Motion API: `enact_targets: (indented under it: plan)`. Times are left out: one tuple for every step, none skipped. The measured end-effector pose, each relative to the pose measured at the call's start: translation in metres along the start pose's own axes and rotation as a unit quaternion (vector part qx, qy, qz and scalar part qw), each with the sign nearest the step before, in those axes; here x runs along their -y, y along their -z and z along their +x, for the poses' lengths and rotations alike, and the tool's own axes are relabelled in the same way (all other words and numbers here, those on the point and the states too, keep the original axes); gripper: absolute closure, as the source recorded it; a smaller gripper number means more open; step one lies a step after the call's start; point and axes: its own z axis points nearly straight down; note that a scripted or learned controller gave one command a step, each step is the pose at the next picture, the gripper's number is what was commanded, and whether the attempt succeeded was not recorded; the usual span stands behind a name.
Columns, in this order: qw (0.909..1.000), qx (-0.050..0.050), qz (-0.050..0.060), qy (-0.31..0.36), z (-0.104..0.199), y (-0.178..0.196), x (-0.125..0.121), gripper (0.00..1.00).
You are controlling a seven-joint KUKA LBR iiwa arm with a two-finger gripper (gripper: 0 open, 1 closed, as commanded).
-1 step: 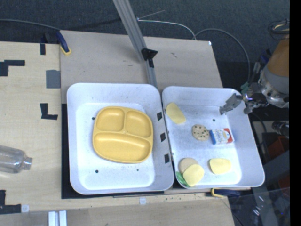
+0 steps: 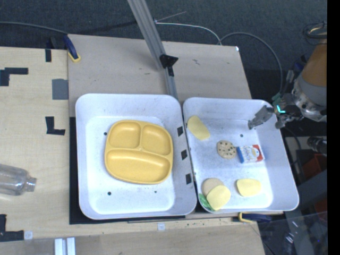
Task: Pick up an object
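The right bin (image 2: 276, 142) holds several small items: a yellow piece (image 2: 198, 127) at its upper left, a chocolate-chip cookie (image 2: 226, 149) in the middle, and a small red, white and blue carton (image 2: 249, 154) just right of the cookie. Along the bin's near side lie a yellow piece (image 2: 248, 187) and a tan round item with a yellow lump (image 2: 217, 193). My gripper (image 2: 270, 119) hangs over the bin's upper right part, above and right of the carton. Its fingers are spread open with nothing between them.
The left bin (image 2: 90, 142) bears a yellow divided plate (image 2: 139, 151). A slanted metal pole (image 2: 149, 31) ends at the bins' far edge. A clear plastic bottle (image 2: 16, 179) lies on the bench at far left. Cables run behind the right bin.
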Motion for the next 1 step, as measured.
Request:
enact_targets:
  plan:
    - [1.0, 0.0, 0.0, 0.001, 0.0012, 0.0098, -0.0006, 1.0]
